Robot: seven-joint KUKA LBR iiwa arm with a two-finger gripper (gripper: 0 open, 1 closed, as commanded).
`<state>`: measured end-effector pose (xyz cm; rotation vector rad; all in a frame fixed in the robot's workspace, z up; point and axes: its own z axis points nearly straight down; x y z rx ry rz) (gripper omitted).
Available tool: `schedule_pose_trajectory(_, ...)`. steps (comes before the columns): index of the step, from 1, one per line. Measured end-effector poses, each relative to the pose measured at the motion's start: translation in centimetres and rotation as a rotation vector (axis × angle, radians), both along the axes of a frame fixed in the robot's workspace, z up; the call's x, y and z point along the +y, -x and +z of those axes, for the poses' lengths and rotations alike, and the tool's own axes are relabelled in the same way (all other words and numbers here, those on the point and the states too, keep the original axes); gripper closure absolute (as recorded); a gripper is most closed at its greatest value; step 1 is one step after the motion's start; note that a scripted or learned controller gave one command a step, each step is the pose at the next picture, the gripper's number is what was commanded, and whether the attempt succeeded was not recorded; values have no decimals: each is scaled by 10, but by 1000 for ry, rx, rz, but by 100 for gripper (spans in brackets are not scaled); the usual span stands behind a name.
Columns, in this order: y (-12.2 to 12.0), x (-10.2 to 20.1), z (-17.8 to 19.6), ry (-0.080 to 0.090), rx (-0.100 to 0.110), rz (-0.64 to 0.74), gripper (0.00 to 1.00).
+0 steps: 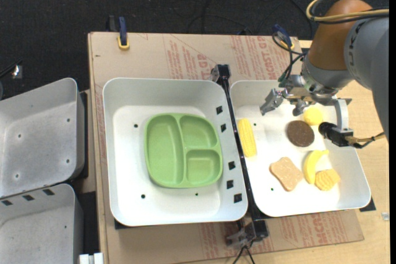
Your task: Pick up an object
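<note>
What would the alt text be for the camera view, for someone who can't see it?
A grey robot arm reaches in from the right, its hand over the back of the right white bin, which holds a corn cob, brown disc, cracker-like piece and yellow toy foods. The left bin holds a green divided plate.

The grey arm with the orange band (pixel 337 34) reached in from the right, its wrist bent downward. Below the band hung the two-finger metal pincer (pixel 303 102), with one grey finger (pixel 270 102) splayed out to its left.
</note>
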<state>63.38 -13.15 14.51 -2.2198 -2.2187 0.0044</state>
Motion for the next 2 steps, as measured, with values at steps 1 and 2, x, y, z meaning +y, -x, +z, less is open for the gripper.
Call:
schedule_pose_trajectory(1, 1, 1, -53, 0, -1, 0, 0)
schedule_pose_trajectory(2, -1, 0, -40, 1, -6, 0, 100)
